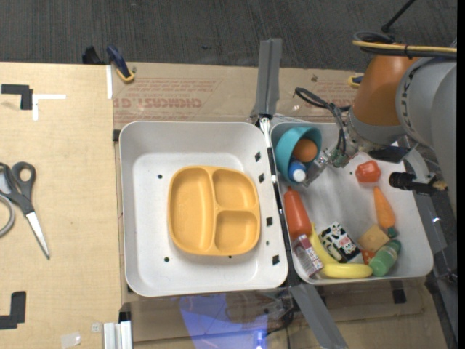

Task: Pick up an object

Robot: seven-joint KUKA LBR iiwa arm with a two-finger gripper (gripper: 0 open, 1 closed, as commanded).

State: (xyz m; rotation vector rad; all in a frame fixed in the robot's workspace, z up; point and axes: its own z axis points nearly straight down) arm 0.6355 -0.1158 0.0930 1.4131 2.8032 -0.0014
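Crowding at the cup's mouth: a risky spot for a pick

Starting well off to the tool's left, scissors (25,195) lie on the bench, out of the story. Next, the left bin (134,195) with a yellow divided plate (214,211) flat in it, well apart from the tool across the rim between the bins. Now into the right bin (425,264), where the action is. A teal cup (288,138) lies on its side just left of the gripper (325,158), mouth turned toward it, with a brown egg-shaped piece (307,150) sitting inside. A small blue-capped bottle (298,171) rests just below-left of the tool, and a red sausage (296,213) lies below that. The gripper is low between cup and bin floor; wide or narrow, I cannot tell from this angle, and nothing shows held in it. Just right of the tool sits a red pepper (368,171), and a carrot (383,209) lies further down on that side.

Where could it slip? To my eye the nearest candidates are the egg piece and the little bottle, both round. A close here could nudge the cup and roll it away, carrying the egg with it, or squeeze the bottle out sideways. Catching the cup's rim alone looks a thin hold that could drop on the lift. The bin wall behind the cup also leaves little room to correct
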